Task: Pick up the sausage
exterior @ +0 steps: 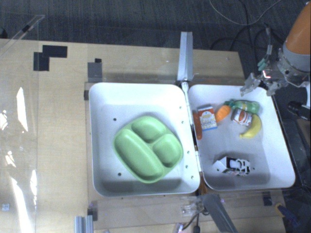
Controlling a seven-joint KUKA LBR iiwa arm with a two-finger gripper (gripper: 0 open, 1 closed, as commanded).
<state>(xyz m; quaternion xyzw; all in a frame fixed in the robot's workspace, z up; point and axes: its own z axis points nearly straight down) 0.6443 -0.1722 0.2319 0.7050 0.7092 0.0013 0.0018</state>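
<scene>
Nothing's been grabbed yet, so the approach step is judged to be in hand. The claw [258, 83] is seen spread open over the right bin's [284, 178] far rim. The sausage [197, 124] is lying against that bin's left wall, beside the small carton [207, 118], so a reach across and down is called for next.

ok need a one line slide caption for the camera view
Gripper hovers at the right bin's far edge; the sausage lies by the divider, and a green sectioned plate fills the left bin.
</scene>
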